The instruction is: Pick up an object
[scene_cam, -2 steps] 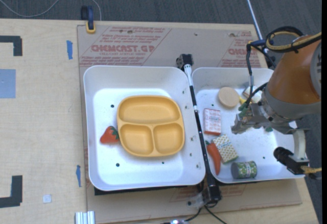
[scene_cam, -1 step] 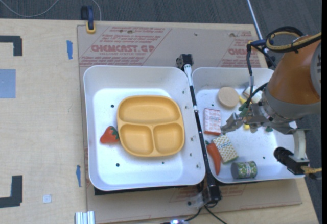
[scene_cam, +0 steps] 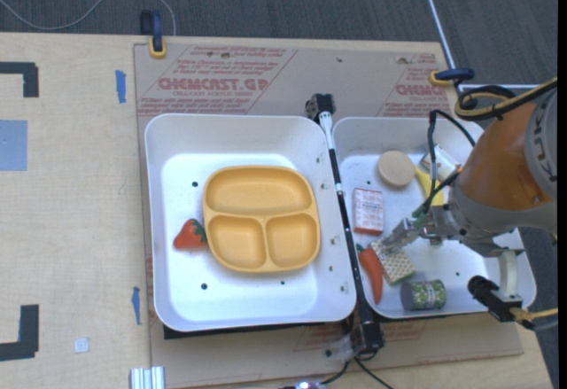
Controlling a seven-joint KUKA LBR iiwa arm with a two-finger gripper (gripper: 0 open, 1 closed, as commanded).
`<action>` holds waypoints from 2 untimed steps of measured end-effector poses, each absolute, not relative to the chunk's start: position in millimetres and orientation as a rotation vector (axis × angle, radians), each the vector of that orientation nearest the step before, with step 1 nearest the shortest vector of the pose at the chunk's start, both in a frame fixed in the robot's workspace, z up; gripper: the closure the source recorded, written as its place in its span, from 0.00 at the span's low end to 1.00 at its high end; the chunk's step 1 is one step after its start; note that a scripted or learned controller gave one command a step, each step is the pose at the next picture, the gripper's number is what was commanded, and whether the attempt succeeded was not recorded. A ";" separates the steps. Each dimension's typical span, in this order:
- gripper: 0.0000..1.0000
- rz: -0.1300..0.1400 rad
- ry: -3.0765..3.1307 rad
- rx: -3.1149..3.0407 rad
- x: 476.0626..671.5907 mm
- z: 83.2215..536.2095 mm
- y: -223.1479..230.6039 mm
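Gripper [scene_cam: 400, 237] low in right bin [scene_cam: 452, 306], tips just above waffle [scene_cam: 395, 265] — likely lining up grasp; finger state unclear. Carrot [scene_cam: 371, 273], can [scene_cam: 423, 294] beside.

Showing a KUKA iiwa arm [scene_cam: 509, 170] with a wide orange band, rounded and glossy, above a grey wrist section. Carrying part of a dark letter on the grey shell at the right edge. Trailing black cables [scene_cam: 443, 143] and one yellow cable beside the orange band. Ending in a small metallic gripper [scene_cam: 399, 237] with dull silver parts.
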State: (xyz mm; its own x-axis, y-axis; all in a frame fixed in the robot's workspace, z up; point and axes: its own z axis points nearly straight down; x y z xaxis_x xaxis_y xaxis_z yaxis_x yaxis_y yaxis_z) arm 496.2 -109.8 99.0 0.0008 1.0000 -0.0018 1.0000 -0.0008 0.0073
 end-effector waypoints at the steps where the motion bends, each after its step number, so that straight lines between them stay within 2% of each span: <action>1: 0.00 0.015 2.202 2.210 485.3 90.5 -96.9; 2: 1.00 0.020 2.195 2.206 487.5 102.7 -97.8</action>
